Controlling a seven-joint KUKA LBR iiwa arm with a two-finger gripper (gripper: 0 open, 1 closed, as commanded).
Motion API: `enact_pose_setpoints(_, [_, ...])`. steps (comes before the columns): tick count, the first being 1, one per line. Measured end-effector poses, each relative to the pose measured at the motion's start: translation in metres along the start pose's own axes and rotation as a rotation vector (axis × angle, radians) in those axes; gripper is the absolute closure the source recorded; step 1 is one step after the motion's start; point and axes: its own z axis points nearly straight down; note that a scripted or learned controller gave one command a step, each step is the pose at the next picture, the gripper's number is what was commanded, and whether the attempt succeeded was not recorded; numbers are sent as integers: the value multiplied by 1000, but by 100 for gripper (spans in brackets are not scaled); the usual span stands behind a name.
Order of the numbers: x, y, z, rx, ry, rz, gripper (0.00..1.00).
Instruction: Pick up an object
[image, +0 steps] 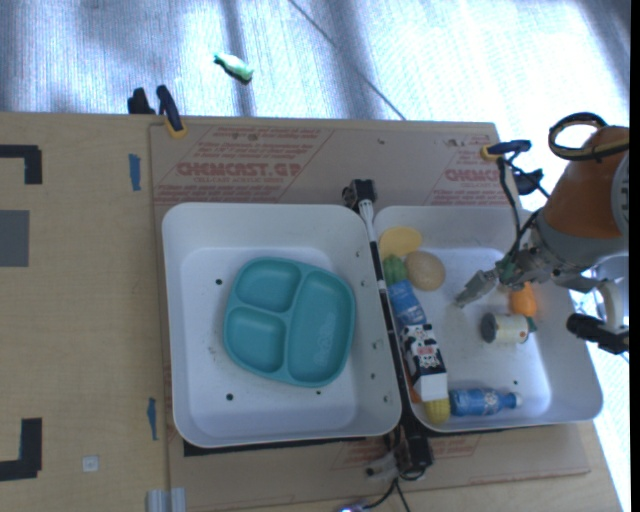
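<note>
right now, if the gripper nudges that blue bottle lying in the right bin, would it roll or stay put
The blue bottle lies on its side on the bin floor, so it would probably roll. It looks like small smooth plastic, likely light and somewhat slippery. The bin wall just below should stop it.

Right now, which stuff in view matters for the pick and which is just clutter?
Job:
- two-finger gripper, over the right white bin
- pickable items there: white cylinder, small orange object, blue plastic bottle, beige egg-shaped object, cow-print carton

Lying about:
- teal divided plate in the left white bin
- black and orange clamps on the bench edge
</note>
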Motion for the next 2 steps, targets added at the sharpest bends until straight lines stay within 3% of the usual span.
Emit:
enact_pose_setpoints(1, [0,-10,-1,-3,-6,-35,0])
enact_pose_setpoints(2, [-6,-12,-11,-3,-22,-32,100])
